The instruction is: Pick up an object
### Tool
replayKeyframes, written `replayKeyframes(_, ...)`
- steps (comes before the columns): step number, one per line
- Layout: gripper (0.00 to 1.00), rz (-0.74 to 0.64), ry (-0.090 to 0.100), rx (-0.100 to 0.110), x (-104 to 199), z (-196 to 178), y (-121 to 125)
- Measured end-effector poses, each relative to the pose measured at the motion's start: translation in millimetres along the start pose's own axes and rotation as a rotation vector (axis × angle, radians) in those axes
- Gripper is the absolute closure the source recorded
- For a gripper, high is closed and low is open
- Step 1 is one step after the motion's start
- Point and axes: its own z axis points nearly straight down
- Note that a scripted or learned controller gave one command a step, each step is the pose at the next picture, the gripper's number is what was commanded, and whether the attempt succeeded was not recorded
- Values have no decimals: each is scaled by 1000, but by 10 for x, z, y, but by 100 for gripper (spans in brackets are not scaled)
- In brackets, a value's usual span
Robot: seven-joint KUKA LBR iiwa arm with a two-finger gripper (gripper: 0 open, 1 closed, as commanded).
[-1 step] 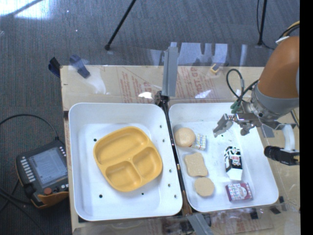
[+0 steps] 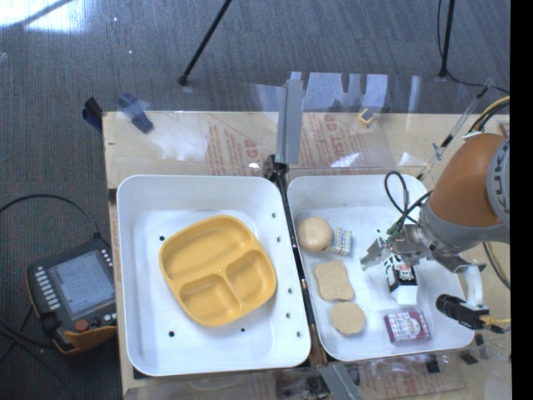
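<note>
Where the arm (image 2: 470, 194) reaches in over the right bin (image 2: 366, 192), its end effector (image 2: 398, 261) hangs low above a small carton (image 2: 405, 283) near the middle of that bin; I cannot tell from here whether it is released or clenched, nor whether it grips anything. The carton is boxy, white at its near end and dark with a touch of red at its far end, its long axis running from the far edge of the worktop (image 2: 191, 144) toward the near one. Any print on it is too small to read.

Toward the bin's near right corner lies a flat packet (image 2: 407, 326), reddish pink with a pale panel, long side roughly parallel to the near edge; its writing is blurred. Left of the carton sit three tan, matte pieces: a round bun (image 2: 315, 233), a slice (image 2: 333, 281) shaped like toast, and a cookie (image 2: 348, 317), lined up from far to near. A small printed box (image 2: 340, 241) touches the bun on its right.

In the left bin (image 2: 137, 223) rests a yellow plastic tray (image 2: 218, 269) with three compartments, turned askew. Red lettering on the worktop's plastic sheet is not legible.
</note>
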Motion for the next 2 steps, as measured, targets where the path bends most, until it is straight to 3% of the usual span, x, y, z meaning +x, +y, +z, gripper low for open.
replayKeyframes(1, 0, -38, 2, -18, -186, 106, -80)
replayKeyframes(2, 100, -30, -9, -26, -255, -9, -50)
